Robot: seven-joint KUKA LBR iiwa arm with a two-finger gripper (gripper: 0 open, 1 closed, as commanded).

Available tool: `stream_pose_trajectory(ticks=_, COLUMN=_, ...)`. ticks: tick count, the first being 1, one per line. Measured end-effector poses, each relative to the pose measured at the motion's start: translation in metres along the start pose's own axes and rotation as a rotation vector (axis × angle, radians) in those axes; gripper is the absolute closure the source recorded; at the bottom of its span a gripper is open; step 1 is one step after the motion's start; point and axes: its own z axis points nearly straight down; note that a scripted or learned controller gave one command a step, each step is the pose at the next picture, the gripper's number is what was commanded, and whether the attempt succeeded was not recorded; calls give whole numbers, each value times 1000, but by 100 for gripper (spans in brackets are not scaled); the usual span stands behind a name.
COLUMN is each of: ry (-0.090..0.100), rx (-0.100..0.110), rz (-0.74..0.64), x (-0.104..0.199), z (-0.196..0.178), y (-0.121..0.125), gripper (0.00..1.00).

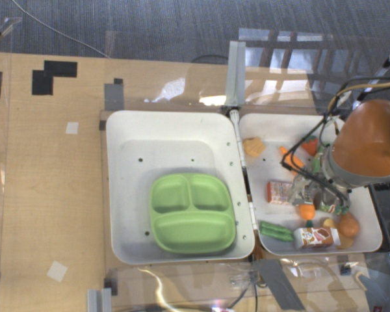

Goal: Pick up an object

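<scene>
From the camera above the bench you are looking down on two white bins side by side. The left bin carries a green divided plate, which sits toward that bin's near edge, closer to the wall it shares with its neighbour.

The right bin holds the loose objects. The arm comes in over its right edge, its orange band covering the far right corner. The gripper hangs low over the middle of this bin, and you cannot tell from here how its tips stand, since cables and the wrist body clutter that spot.

A red-and-white packet lies just beside the gripper on its left. A small orange piece sits right under it on the near side, too tight to say whether they touch. Along the near edge lie a green pod, a small bottle with a red label on its side, and an orange ball near the right corner. A tan pastry-like piece rests near the far left corner, well apart from the gripper.
</scene>
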Motion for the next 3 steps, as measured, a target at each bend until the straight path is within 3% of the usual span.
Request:
stream_pose_trajectory(ticks=1, ry=63, rx=-23, rz=-530, x=28, z=-42, y=18, gripper=100)
stream_pose_trajectory(ticks=2, ry=59, rx=-18, rz=-393, x=-43, z=-116, y=49, gripper=100)
stream_pose_trajectory(ticks=3, ry=57, rx=-19, rz=-433, x=-114, z=-155, y=59, gripper=100)
